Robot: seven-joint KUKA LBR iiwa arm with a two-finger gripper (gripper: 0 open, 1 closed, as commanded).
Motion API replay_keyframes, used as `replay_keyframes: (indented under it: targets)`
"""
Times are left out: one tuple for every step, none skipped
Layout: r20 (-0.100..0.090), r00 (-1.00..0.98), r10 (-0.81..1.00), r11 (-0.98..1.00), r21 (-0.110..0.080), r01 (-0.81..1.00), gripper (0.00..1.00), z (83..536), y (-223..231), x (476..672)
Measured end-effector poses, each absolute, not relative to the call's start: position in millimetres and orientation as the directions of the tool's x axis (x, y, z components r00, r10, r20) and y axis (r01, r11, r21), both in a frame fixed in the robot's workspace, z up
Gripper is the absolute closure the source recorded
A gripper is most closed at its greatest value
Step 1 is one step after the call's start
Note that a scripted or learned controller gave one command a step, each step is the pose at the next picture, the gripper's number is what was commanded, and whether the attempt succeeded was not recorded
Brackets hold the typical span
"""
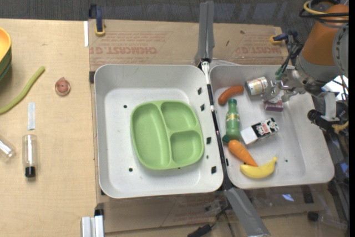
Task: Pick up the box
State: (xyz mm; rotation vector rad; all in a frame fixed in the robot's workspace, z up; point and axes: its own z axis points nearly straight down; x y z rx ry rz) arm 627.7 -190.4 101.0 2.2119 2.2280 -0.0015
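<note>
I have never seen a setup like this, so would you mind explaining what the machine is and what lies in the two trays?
One camera looks down at a slant on a bench. The grey and orange robot arm reaches in from the right; its gripper hangs over the right bin. That bin holds a can, a sausage, a green bottle, a small box, a carrot and a banana. The left bin holds a green divided plate. Nothing is visibly held.

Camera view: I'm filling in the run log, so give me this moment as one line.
gripper: over right bin, far side | box: mid-bin, untouched, beside green bottle | can: near gripper | left bin: green tray
</note>
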Motion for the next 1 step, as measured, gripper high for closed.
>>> replay_keyframes:
  targets:
    - [-0.002, 0.028, 1.0, -0.028, -0.001, 1.0, 1.0, 226.4, -168.9, 640.0]
